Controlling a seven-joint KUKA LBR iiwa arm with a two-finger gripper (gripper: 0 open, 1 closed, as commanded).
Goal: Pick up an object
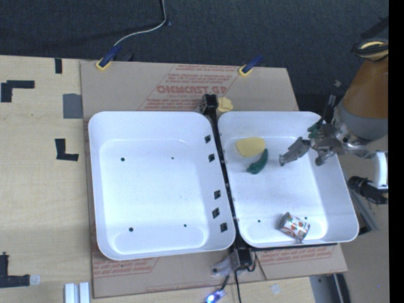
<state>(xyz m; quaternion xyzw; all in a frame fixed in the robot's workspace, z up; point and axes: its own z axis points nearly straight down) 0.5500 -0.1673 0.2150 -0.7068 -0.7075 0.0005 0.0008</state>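
In the right bin lie a yellow rounded object, a dark green curved piece touching its lower right side, and a small crumpled can-like item near the front edge. My gripper hangs over the right half of that bin, to the right of the yellow and green things. Its two fingers are spread apart and nothing sits between them.
The left bin stands beside the right one, with black clips along the shared divider. Both bins rest on a cardboard sheet held by blue and yellow clamps. The arm's orange band is at the right.
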